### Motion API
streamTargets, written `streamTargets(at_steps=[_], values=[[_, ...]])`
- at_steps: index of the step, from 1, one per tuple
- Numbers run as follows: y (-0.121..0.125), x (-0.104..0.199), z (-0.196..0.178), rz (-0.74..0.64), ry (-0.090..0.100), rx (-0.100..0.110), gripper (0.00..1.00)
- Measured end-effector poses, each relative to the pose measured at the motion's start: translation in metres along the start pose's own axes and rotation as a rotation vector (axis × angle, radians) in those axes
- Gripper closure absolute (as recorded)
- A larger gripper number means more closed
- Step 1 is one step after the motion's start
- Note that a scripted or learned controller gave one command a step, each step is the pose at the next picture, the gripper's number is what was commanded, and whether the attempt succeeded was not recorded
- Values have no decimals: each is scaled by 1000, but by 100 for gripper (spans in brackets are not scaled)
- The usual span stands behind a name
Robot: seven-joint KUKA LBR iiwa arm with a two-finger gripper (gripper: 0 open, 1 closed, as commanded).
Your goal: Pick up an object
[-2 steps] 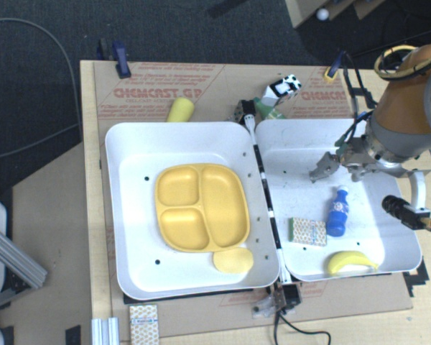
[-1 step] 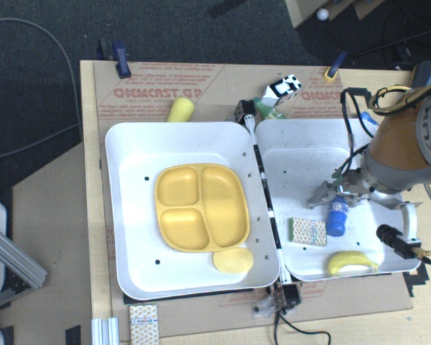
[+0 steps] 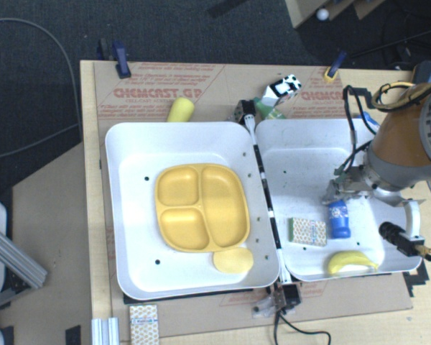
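Arm in from the right, gripper (image 3: 339, 197) low over the right bin (image 3: 302, 149), right on top of the blue bottle (image 3: 339, 220). Looks like contact, can't tell for sure, nor how the hand is set. Banana (image 3: 350, 263) and sponge (image 3: 308, 231) close by. Yellow plate (image 3: 201, 207) in left bin (image 3: 129, 192).

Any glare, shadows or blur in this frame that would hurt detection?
Camera view: lighting is even and soft, and the white bins read bright with little surface detail. The yellow tray and banana cast only faint shadows. The gripper over the blue object looks slightly soft. Edges of the frame are dim, with dark floor.
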State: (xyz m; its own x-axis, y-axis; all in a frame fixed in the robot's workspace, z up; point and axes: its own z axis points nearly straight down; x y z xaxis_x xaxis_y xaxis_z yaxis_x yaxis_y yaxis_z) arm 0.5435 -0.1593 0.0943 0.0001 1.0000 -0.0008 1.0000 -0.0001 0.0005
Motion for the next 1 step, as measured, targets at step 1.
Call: streamTargets(at_steps=[1], values=[[107, 40, 9, -2, 1, -1, 100]])
